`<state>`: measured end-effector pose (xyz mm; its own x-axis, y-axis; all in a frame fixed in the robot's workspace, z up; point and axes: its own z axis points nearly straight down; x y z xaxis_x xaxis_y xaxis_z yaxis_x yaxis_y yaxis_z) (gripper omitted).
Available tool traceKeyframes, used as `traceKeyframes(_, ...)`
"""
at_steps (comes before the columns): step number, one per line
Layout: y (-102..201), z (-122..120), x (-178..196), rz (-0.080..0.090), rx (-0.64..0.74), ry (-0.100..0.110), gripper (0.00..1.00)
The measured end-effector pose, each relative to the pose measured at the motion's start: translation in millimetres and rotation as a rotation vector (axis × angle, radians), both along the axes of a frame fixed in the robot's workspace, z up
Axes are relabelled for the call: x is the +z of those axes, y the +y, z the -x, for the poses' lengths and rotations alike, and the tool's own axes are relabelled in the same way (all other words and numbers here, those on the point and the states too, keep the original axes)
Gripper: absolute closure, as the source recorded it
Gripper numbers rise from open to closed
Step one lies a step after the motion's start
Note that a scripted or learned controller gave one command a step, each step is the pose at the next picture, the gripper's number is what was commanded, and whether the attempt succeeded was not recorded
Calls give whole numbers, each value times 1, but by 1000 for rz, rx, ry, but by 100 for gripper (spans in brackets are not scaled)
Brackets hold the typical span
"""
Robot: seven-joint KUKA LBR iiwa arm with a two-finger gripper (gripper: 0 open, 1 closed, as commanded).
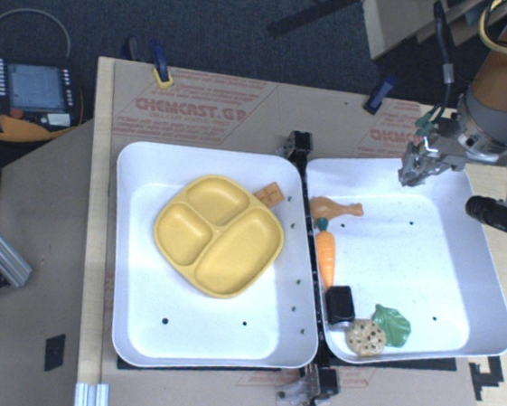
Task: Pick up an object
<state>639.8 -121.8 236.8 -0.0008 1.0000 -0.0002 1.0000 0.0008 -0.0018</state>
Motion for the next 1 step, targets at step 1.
traceKeyframes(1, 45, 16, 4, -1, 0, 1, 100)
